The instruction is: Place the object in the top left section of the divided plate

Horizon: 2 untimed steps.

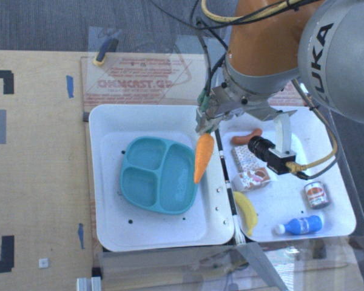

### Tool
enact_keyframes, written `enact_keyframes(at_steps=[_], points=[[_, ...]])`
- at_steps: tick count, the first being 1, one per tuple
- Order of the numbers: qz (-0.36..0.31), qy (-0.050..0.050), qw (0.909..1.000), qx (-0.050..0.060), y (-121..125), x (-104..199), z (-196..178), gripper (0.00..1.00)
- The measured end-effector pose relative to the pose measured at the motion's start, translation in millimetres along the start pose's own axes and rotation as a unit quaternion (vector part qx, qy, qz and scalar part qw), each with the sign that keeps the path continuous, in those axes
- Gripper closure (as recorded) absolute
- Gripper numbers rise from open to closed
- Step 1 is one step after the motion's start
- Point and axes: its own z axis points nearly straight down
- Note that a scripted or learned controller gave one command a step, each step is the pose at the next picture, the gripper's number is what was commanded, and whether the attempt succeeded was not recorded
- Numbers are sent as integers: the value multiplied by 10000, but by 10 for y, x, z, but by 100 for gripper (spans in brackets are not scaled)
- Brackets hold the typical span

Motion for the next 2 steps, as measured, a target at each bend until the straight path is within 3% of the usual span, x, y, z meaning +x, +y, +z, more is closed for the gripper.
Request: enact_keyframes(at_steps=[1,2], points=[[873,-6,9962,4,360,-287,-1054,100],[703,0,9975,19,521,757,-49,100]])
